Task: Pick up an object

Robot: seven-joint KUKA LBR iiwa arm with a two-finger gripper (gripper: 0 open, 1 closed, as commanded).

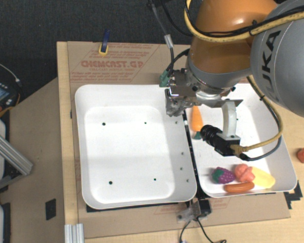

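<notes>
Cardboard covers the table (116, 59) under two bins. Nothing looks lifted yet: the claw (195, 116) hovers by the carrot (196, 119), its grip unreadable.

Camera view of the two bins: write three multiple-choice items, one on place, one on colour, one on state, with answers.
1. The toy foods lie in which bin?
A. left bin
B. right bin
C. both

2. The cone-shaped piece under the wrist is
A. orange
B. blue
C. white

3. The purple grapes are
A. lifted by the arm
B. lying on the bin floor
C. outside the bins

B: the grapes, sausage and others sit in the right bin, none in the left bin.
A: the carrot is orange.
B: they rest near the front rim.
</notes>
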